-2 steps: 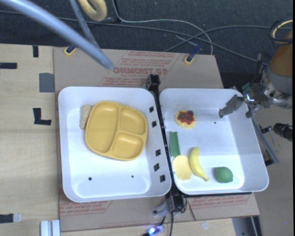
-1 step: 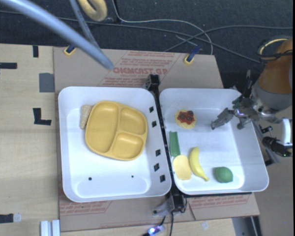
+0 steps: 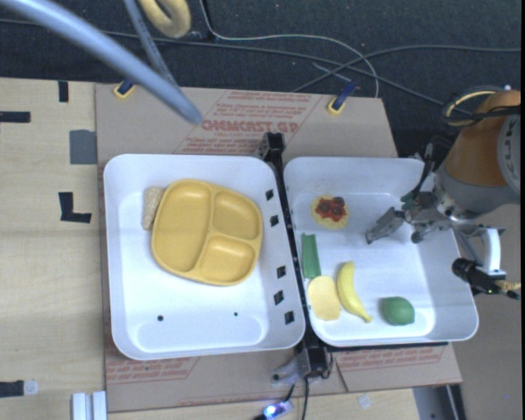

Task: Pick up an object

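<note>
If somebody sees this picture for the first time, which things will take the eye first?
The big yellow divided plate in the left bin stands out most. In the right bin, bright toy foods lie along the near and left sides: a banana, a green lime. The gripper hangs above that bin.

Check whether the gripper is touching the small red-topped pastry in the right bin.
Apart. The camera view shows bare white bin floor between the gripper and the red-topped pastry; the gripper sits to the pastry's right with nothing between its fingers.
</note>
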Motion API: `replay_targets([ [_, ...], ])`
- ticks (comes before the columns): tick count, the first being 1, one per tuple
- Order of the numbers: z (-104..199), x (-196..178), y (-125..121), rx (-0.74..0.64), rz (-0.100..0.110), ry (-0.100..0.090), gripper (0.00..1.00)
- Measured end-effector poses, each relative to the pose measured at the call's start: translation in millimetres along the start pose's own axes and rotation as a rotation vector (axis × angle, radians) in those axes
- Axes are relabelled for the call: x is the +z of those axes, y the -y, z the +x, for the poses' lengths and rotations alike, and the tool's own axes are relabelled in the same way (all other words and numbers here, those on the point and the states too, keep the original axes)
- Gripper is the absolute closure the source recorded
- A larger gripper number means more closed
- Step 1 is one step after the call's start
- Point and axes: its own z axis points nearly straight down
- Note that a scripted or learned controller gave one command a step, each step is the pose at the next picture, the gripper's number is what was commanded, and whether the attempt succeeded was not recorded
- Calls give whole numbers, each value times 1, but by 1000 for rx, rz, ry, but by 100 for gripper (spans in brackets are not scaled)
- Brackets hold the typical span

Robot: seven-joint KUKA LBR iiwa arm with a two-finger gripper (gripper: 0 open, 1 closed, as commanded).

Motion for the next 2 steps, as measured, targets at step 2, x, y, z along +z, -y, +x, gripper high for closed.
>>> replay_targets([
  [2,-5,-74,-6,0,-11,2,100],
])
